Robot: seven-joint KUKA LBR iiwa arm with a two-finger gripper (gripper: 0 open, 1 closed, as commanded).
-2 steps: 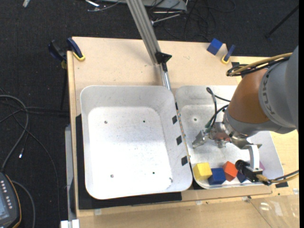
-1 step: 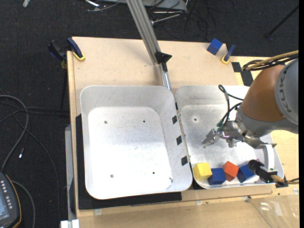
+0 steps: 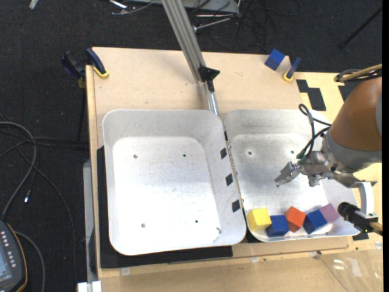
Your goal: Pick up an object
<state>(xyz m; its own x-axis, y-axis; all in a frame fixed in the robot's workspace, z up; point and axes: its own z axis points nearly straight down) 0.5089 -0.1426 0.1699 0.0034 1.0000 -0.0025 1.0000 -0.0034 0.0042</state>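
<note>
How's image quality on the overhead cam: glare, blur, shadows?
Camera view: even, flat lighting, mild bright wash on both white bins, no hard glare; shadows soft; the blocks at the right bin's near edge read sharp in colour; the gripper looks slightly soft, fingers hard to resolve; dark floor around the bench loses detail.

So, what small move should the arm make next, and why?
Probably shift the gripper toward the near edge of the right bin and lower it: the yellow block, orange block and blue blocks lie there, and it hangs short of them.
</note>
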